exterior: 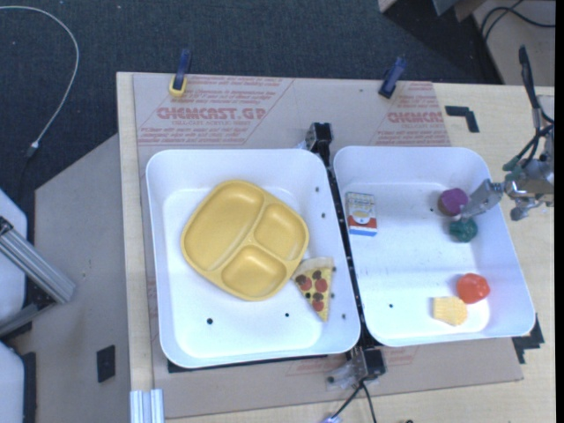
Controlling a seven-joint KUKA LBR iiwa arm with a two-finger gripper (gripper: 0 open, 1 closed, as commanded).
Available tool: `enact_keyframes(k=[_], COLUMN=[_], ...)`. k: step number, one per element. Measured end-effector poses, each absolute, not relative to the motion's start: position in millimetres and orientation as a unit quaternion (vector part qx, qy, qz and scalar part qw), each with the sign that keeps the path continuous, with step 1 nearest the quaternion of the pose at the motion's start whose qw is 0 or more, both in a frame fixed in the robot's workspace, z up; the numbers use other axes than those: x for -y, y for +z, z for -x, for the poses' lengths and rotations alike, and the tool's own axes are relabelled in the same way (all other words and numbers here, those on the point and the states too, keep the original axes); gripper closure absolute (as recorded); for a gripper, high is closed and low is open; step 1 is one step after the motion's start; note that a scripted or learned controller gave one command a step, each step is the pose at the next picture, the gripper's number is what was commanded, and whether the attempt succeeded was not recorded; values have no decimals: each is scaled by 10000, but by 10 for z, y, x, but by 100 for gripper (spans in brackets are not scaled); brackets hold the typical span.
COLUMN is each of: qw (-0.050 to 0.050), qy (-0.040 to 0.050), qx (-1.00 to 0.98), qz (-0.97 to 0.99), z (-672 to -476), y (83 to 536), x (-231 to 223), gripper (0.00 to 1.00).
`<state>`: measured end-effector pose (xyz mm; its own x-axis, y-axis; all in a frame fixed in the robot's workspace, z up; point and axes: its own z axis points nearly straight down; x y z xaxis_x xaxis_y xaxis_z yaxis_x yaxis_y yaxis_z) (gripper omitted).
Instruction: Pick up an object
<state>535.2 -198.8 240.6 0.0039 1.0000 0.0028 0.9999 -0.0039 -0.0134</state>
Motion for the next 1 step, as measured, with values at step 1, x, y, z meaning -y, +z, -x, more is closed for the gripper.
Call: enact_keyframes(k=[1], qw=[-4], qy=[1], qx=[7072], qz=[7070], z=[-5379], y=[2482], x=[1980], gripper=[0])
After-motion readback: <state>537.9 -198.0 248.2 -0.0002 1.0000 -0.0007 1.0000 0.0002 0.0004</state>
